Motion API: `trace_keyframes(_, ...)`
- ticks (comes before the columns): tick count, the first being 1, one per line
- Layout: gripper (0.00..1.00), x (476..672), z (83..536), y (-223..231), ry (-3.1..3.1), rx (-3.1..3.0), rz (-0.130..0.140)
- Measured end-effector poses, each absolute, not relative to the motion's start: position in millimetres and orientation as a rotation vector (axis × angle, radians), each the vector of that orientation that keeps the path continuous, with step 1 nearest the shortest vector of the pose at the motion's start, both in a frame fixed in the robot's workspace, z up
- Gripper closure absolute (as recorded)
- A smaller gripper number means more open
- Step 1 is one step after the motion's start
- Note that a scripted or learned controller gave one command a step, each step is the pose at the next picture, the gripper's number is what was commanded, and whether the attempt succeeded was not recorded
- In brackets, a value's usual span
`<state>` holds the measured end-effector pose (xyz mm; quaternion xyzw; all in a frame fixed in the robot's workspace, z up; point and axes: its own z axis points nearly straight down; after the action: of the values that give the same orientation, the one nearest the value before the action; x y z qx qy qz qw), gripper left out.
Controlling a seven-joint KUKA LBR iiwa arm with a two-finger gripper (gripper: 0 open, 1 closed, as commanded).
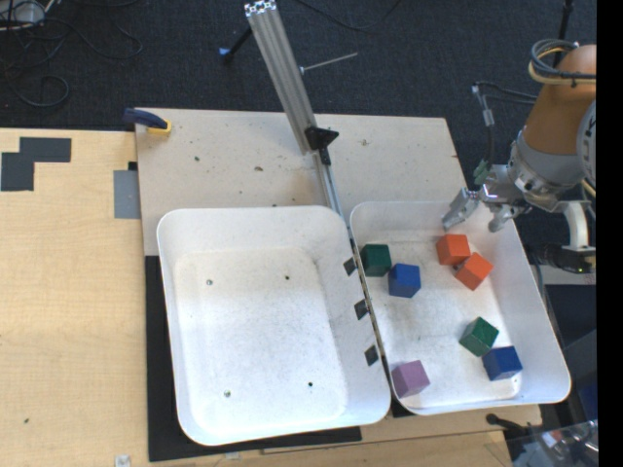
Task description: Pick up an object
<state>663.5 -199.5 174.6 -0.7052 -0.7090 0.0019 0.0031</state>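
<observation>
Camera view shows my hand (479, 207) open, empty, at right of frame above the orange cubes (454, 249); I'm approaching, and next must descend onto one.

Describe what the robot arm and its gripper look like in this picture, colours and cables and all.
The arm has a rounded orange section above a grey metallic wrist, with pale cables looping over its top. A thin cable runs down its left side. The gripper is light grey metal with two slim fingers.
</observation>
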Motion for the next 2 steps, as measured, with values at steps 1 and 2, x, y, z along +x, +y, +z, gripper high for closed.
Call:
trace_keyframes(1,0.00,652.1,120.1,-196.6,-2.217,-2.216,0.007)
trace_keyframes(2,1.00,653.6,133.6,-197.2,-2.220,-2.219,0.003)
